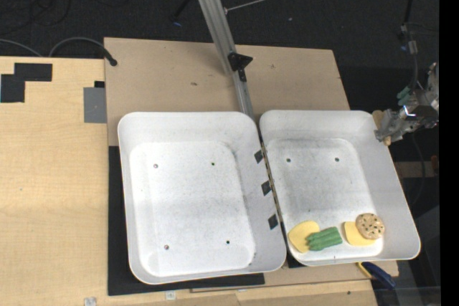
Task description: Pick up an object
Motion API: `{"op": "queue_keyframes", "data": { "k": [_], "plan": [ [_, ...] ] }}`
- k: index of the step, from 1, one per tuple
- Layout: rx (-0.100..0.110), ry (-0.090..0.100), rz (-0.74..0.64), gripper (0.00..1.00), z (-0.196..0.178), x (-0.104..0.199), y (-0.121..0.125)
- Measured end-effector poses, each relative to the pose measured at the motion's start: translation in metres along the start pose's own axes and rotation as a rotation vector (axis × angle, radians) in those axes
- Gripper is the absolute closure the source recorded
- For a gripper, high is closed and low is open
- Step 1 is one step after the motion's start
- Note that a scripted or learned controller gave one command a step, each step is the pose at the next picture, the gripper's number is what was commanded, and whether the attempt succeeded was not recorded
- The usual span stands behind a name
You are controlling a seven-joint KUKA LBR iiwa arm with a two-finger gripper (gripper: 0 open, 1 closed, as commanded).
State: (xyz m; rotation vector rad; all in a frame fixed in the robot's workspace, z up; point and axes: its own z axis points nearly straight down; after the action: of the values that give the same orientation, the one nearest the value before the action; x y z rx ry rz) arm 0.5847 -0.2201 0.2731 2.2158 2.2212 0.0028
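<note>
Presently, the gripper (387,127) is being held just outside the right bin (323,127) at its far right corner; whether it is apart or together cannot be told. Along that bin's near edge a yellow piece (301,231), a green piece (325,238) and a speckled cookie (369,226) are being carried. No writing can be read.

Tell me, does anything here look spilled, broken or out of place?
Nothing looks spilled or broken. The toy food is all crowded into the near corner of the right bin: a green piece lying on a yellow piece, and a cookie on another yellow piece. The end effector sits at that bin's far right rim.
</note>
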Motion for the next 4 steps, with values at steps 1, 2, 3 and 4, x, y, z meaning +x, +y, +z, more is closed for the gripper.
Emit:
{"op": "queue_keyframes", "data": {
  "k": [1, 2, 3, 4],
  "plan": [
    [0.008, 0.004, -0.001, 1.00, 0.015, 0.046, -0.011],
    [0.010, 0.005, -0.002, 1.00, 0.026, 0.105, -0.026],
    [0.009, 0.005, -0.002, 1.00, 0.024, 0.159, -0.044],
    [0.009, 0.004, -0.001, 1.00, 0.034, 0.203, -0.047]
  ]
}}
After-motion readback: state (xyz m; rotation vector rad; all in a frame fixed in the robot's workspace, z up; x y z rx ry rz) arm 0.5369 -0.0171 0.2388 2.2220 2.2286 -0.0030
